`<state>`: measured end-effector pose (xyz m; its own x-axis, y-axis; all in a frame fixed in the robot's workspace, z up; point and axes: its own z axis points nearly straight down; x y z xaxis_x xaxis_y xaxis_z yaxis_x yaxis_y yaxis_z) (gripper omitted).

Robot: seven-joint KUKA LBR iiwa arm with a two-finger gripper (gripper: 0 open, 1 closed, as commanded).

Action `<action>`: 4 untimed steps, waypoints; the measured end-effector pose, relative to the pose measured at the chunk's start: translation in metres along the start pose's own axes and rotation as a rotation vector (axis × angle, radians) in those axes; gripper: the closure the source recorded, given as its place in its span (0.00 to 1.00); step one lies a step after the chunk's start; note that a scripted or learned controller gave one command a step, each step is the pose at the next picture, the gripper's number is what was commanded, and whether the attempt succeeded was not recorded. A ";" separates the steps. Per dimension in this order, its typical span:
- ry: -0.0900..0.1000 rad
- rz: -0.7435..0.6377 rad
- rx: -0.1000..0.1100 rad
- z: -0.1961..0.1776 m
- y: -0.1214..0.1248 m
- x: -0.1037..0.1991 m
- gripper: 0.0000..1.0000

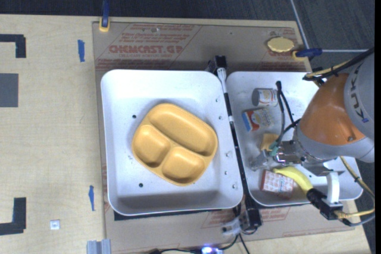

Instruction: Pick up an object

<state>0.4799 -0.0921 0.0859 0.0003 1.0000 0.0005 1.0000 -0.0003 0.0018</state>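
- While the grey arm with its orange band [326, 116] leans in from the right, its wrist covers much of the right bin [238, 128], and the claw [278, 153] sits low over the middle of that bin
- Whether the claw is open or closed cannot be told, since the wrist hides it from above, and no object can be seen in its grip
- Just beside the claw lie the loose objects: a small yellowish piece [269, 141] to its upper left, and a clear crinkled wrapper [257, 159] to its left
- A yellow banana-shaped item [296, 177] lies below the claw, its upper end close under the wrist
- Next to the banana, on its left, sits a flat red-and-white packet [277, 183] near the bin's front wall
- Farther back in the same bin stands a small can [264, 96], and below it lies a white carton with red and blue print [254, 119]
- A black cable [284, 105] runs down from the back of the bin toward the wrist
- The left bin [119, 146] holds a yellow three-compartment tray [174, 143], tilted and well apart from the arm
- Both bins rest on a brown printed board [149, 44] on the pale wooden surface [47, 128], with a round tan disc [280, 44] at the board's far right corner
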 end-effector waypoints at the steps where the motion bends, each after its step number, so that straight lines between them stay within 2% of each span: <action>1: -0.002 0.001 -0.007 -0.011 0.002 -0.001 1.00; 2: -0.002 0.001 -0.006 -0.011 0.002 -0.001 0.00; 3: 0.001 -0.001 0.001 0.000 0.000 0.000 0.00; 4: -0.002 0.000 -0.007 -0.011 0.002 -0.001 1.00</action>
<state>0.4821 -0.0932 0.0969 0.0005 1.0000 -0.0017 1.0000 -0.0004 0.0087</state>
